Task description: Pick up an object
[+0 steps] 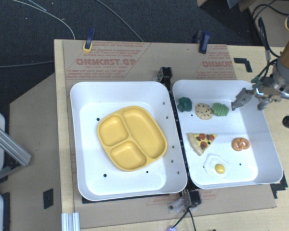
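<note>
Your gripper (250,99) hangs spread, holding nothing, at the right bin's upper right; the bumpy green plastic toy vegetable (220,109) just to its left looks light, rigid, slightly slick, so pinch across its narrow middle.

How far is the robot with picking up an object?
Nothing looks picked yet. The gripper is over the upper right of the right bin, with nothing visible between its fingers. The cookie, pizza, pretzel and egg all lie in that bin. The whole grasp and lift remains.
</note>
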Robot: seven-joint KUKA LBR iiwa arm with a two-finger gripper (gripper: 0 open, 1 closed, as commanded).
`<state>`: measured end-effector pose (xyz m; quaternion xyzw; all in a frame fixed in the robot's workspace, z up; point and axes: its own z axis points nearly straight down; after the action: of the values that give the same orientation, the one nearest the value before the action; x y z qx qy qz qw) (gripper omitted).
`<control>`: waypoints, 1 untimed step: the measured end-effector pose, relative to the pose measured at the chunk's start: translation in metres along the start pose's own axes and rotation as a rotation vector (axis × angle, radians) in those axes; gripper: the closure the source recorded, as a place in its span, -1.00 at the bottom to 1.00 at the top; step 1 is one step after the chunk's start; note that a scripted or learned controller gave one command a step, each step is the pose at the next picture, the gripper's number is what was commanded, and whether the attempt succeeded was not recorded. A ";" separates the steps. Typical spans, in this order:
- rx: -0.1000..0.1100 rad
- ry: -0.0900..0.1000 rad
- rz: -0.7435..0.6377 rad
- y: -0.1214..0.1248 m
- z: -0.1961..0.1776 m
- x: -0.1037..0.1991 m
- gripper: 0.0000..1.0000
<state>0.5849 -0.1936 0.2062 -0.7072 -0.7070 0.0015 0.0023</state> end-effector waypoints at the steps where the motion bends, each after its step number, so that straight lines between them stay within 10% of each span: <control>1: -0.003 -0.001 0.000 0.005 0.042 0.001 -1.00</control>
<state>0.5900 -0.1922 0.1646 -0.7070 -0.7072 0.0006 0.0009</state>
